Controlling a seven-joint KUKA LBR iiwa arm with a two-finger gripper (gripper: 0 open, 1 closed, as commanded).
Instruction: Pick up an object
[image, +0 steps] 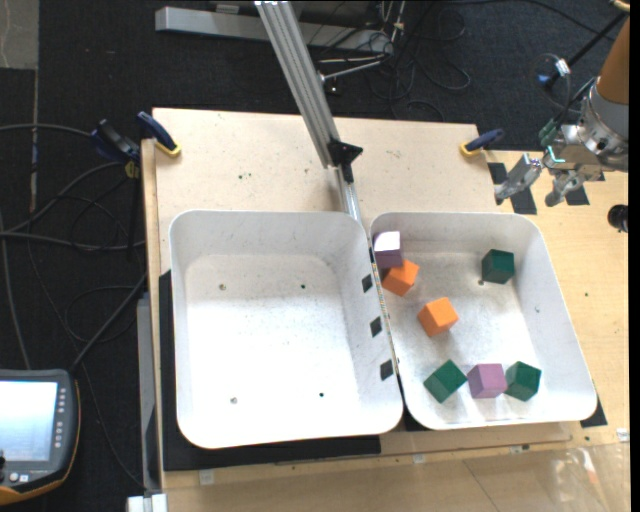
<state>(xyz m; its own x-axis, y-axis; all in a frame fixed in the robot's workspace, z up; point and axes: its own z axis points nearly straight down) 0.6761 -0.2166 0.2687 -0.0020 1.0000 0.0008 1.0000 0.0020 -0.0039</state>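
My tool (545, 186) hangs with its fingers spread and nothing between them, above the bench (300, 160) just beyond the right bin (560, 330)'s far right corner. In that bin lie two orange cubes (438, 316), three green cubes (497, 266) and two purple cubes (487, 380); the left bin (200, 250) sits beside it.
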